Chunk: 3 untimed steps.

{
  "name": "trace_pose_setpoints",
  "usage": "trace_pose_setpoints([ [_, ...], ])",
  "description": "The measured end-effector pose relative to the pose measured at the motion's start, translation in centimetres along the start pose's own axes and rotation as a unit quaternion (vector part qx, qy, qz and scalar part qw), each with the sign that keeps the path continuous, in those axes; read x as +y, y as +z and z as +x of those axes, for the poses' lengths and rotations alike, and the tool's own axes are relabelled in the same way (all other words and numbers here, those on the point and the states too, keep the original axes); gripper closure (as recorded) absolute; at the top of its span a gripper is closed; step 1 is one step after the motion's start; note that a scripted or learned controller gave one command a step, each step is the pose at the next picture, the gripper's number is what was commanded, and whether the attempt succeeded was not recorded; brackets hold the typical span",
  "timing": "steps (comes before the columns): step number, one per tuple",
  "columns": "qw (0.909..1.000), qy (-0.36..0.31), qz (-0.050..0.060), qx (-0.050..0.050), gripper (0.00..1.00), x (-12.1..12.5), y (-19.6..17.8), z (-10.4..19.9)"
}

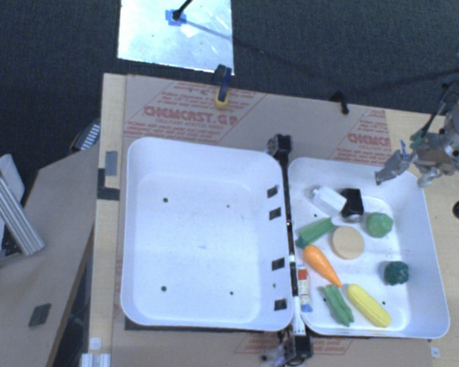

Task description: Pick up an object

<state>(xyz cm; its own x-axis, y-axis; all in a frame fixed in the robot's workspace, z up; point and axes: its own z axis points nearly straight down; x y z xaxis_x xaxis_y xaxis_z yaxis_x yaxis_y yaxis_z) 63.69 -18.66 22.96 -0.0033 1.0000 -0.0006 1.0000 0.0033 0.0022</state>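
Gripper (pixel 407 165) above the right bin (pixel 428 236) rim, jaws apparently spread, nothing between. Your risk: crowded objects, so fingers may nudge the green ball (pixel 378 224) aside.

cardboard sheet (pixel 244 108) | red print, mirrored | reads roughly "CHEMCAST GP", repeated at right

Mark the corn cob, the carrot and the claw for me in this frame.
corn cob (pixel 368 305), camera view, middle of the yellow cob.
carrot (pixel 321 264), camera view, middle of the orange body.
claw (pixel 410 170), camera view, midway between its fingertips, above the right bin's far edge.
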Motion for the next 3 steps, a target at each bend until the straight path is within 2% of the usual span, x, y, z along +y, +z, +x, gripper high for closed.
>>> trace_pose_setpoints([
  [1, 1.0, 0.0, -0.009, -0.003, 0.0, 1.4, 12.3, -2.0],
  [2, 1.0, -0.005, -0.005, 0.001, 0.0, 3.6, 14.1, 10.7],
  [3, 1.0, -0.001, -0.003, 0.0, 1.0, 3.4, 13.2, 10.0],
])
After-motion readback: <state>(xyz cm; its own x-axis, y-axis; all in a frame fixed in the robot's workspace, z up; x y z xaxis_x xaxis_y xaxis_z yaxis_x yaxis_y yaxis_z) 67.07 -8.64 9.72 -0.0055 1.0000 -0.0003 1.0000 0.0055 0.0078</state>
